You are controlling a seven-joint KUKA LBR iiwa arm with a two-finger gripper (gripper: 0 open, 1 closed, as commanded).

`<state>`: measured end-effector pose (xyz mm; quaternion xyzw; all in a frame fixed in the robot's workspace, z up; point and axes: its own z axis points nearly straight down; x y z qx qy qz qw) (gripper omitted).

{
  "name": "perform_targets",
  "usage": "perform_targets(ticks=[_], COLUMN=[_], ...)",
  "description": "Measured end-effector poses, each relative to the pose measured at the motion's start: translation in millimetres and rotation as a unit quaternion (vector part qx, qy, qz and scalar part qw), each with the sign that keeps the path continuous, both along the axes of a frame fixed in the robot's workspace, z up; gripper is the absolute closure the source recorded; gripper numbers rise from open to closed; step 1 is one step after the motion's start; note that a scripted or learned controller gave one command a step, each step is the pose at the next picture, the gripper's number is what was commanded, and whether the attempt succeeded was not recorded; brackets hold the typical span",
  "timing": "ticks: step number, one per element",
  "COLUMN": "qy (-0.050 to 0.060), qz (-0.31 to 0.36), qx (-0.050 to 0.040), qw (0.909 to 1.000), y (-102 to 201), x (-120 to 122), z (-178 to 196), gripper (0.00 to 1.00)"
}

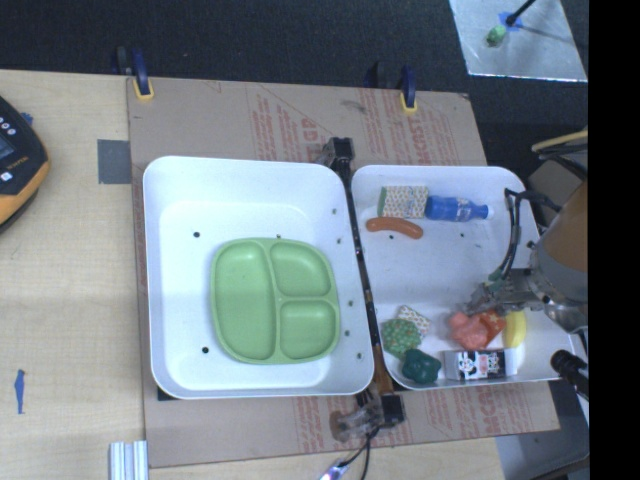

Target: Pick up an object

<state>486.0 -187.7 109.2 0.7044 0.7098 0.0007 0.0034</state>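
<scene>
text: none legible | cardboard sheet (300, 118) — faint red print, unreadable | black-and-white carton (478, 365) — unreadable

Vantage: we look down from a single fixed camera above the bench, at a slant.
Facing: our gaze tilts toward the far edge, where dark floor (250, 13) fills the top of the frame beyond the cardboard sheet (300, 118).
Distance: we sit far enough back to take in both bins whole, the left bin (170, 198) and the right bin (440, 268), with bare benchtop (60, 298) to the left.
Centre: the seam between the two bins runs near the middle of our frame.
Right side: the arm (560, 258) enters from this edge, partly cropped.
Shared ground: we have one view, so no overlap.
</scene>
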Motion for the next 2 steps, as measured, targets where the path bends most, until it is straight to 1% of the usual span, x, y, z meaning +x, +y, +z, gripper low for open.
perform_targets(ticks=[1,2], qy=[0.004,0.004], qz=[-0.001,-0.001], qx=[0.0018,0.0023], qw=[1.0000,1.0000], y=[66.9,129.2], x=[16.9,82.0], z=[15.2,82.7], gripper=[1.00,1.00])
